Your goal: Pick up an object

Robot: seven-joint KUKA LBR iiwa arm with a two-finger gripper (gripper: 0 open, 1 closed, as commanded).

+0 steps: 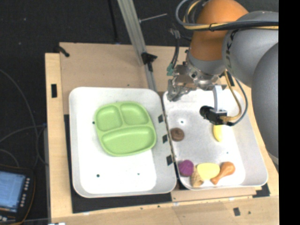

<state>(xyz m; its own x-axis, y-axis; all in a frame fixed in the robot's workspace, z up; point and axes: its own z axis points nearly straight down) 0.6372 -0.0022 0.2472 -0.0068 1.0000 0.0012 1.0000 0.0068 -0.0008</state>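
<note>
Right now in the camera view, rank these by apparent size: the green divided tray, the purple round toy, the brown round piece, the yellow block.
1. Green divided plastic tray, by far the largest.
2. Yellow block.
3. Purple round toy.
4. Brown round piece; close to the purple one, so that order is unsure.

We see a lime-green divided tray (125,129) in the left white bin (82,172), against pale tan bench wood (93,62). In the right white bin (251,165) we find a brown disc (177,134), a purple piece (186,167), yellow pieces (207,169) and an orange-brown drumstick (224,170)
</note>
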